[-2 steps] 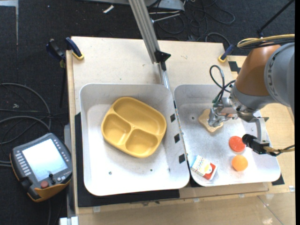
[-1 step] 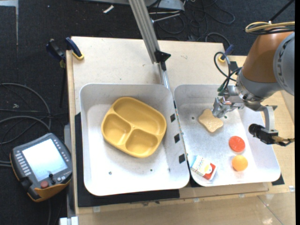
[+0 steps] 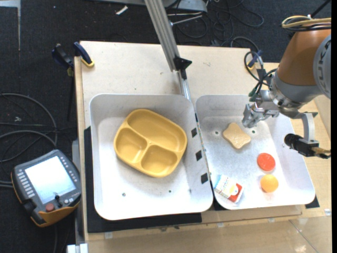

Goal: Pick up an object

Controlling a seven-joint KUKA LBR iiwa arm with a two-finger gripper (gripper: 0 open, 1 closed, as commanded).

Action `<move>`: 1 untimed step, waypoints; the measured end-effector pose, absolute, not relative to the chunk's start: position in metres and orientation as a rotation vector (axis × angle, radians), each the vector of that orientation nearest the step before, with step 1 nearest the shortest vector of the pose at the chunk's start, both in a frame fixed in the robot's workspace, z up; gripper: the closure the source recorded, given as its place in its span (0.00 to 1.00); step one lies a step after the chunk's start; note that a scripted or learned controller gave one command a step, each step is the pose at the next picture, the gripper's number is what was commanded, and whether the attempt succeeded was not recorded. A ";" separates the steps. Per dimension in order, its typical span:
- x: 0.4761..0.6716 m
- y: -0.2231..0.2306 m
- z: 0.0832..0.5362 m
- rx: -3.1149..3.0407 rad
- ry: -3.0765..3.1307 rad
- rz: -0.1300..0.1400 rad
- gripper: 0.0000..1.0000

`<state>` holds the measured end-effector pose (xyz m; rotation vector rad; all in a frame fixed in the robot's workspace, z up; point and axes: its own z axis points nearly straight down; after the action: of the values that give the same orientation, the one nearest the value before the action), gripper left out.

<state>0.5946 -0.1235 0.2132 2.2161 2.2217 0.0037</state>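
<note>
Camera view showed the pincer [image 3: 251, 116], finger state unreadable, hovering just up-right of the tan toast-shaped foam slice [image 3: 236, 136] in the right white bin [image 3: 295, 186].

Yellow tray [image 3: 150, 142] looks smooth plastic, slight gloss. White bins [image 3: 100, 141] matt w/ small specks. Bench [image 3: 131, 67] pale, matt, wood-like. Gripper [image 3: 251, 116] bare metal.

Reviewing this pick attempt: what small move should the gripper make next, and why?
Probably shift a little toward the camera and descend onto the toast slice. The gripper sits just beyond the slice's far right corner, holding nothing visible, and the slice lies flat and apart from the other items.
</note>
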 end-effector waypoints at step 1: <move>0.581 -0.072 0.228 2.214 2.231 0.002 1.00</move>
<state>0.5808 -0.0719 0.2284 2.2138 2.2308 0.0023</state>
